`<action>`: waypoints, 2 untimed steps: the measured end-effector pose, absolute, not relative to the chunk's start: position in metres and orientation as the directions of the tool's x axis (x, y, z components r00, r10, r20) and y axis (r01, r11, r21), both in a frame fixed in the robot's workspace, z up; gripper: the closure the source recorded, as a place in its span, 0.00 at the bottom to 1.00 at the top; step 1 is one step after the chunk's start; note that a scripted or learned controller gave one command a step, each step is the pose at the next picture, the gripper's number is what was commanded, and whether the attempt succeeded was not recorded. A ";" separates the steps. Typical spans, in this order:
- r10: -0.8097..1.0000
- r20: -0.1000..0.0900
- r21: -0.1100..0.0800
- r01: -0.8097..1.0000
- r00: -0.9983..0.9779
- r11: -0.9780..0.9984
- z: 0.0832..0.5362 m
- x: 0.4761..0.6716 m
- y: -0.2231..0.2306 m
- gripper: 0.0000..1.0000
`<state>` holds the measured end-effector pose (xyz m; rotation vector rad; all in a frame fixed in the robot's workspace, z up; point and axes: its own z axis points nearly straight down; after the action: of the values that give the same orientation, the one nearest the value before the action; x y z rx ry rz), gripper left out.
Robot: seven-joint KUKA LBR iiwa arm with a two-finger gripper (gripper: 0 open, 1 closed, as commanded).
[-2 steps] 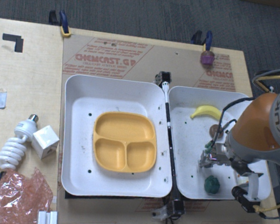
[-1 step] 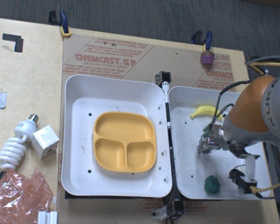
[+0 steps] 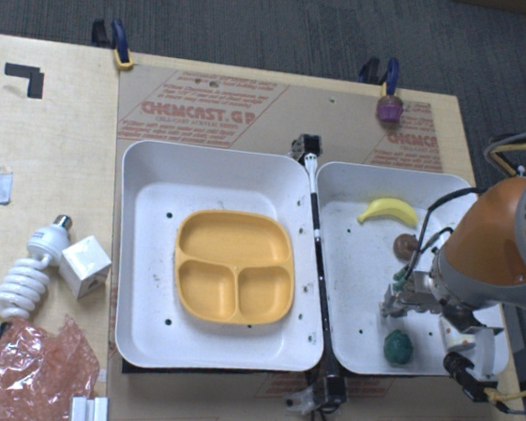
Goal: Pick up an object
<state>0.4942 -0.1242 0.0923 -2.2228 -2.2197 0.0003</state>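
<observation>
In the right bin lie a yellow banana near the far wall, a small brown ball just below it, and a dark green lump near the front wall. My gripper hangs low over the right bin's floor, between the brown ball and the green lump and apart from both. The grey arm with its orange band covers the bin's right side. Nothing shows in the gripper.
A yellow divided plate lies in the left bin. Left of the bins lie a spiral light bulb, a white cube and a crumpled pink bag. A purple object sits by the far clamp.
</observation>
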 end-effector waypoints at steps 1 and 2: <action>1.000 -0.001 0.000 1.000 -0.002 0.002 0.092 0.564 -0.105 0.00; 1.000 0.000 -0.001 1.000 0.001 -0.001 0.092 0.523 -0.100 0.00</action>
<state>0.5228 -0.1000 0.0922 -2.2226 -2.2196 0.0006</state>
